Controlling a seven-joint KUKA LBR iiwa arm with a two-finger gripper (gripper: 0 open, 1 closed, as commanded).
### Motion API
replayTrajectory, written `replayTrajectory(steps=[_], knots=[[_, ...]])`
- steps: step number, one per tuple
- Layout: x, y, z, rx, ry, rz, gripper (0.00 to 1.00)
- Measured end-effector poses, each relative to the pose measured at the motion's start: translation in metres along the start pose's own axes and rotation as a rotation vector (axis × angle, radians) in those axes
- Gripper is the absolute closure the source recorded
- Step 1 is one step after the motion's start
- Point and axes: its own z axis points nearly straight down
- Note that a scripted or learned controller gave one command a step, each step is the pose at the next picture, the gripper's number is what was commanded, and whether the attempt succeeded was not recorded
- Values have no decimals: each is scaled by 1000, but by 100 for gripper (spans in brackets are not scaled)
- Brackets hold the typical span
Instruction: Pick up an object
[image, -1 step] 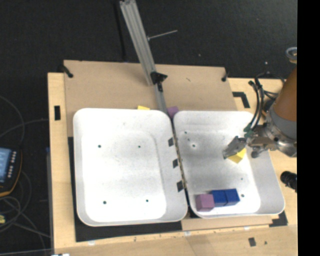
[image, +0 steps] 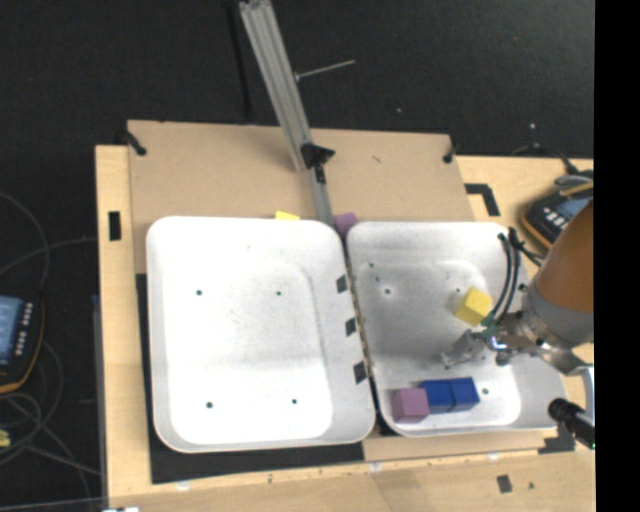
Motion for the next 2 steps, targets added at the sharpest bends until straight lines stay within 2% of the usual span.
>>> replayTrajectory(steps=[1, 2], knots=[[17, -1, -69, -16, -3, -8, 0], [-24, 73, 11, -5, -3, -6, 0]])
